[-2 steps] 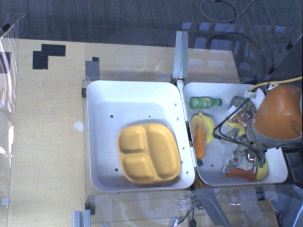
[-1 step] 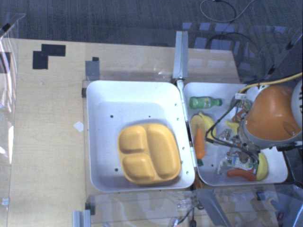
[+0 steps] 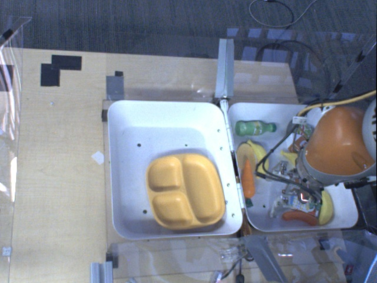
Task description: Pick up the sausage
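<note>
The reddish-brown sausage (image 3: 299, 217) lies flat near the right bin's (image 3: 259, 223) front edge, partly hidden.

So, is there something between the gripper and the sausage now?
Nothing visible does. The gripper hangs right over the sausage in the right bin. A banana lies close beside the sausage, not between them.

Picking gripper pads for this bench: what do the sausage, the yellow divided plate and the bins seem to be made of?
Sausage: probably toy plastic or rubber, judging by its even red-orange colour and smooth skin. Yellow divided plate: likely moulded plastic, with a uniform matte colour and soft rounded ridges. Bins: white, smooth, slightly glossy; plastic or coated metal, hard to tell.
</note>
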You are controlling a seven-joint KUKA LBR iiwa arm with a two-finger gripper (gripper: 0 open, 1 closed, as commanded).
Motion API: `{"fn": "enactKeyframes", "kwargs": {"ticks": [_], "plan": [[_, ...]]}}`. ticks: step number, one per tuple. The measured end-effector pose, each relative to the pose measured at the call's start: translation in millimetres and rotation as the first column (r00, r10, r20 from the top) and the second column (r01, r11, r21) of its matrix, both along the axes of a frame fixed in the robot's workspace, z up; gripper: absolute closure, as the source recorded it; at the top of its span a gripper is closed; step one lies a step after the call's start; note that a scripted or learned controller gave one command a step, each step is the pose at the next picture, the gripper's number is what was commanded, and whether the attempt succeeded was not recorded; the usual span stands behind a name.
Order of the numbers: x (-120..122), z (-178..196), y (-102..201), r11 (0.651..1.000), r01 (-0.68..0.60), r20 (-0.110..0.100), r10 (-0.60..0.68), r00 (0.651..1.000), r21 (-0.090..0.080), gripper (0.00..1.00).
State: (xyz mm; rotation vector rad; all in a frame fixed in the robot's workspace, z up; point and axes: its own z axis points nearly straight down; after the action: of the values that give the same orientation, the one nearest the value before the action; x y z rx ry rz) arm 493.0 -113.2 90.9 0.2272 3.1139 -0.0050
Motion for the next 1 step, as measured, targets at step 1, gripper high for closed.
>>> {"fn": "enactKeyframes", "kwargs": {"ticks": [1], "plan": [[0.1, -0.2, -2.2, 1.000, -0.008, 0.001, 0.008, 1.000, 0.003, 0.00]]}}
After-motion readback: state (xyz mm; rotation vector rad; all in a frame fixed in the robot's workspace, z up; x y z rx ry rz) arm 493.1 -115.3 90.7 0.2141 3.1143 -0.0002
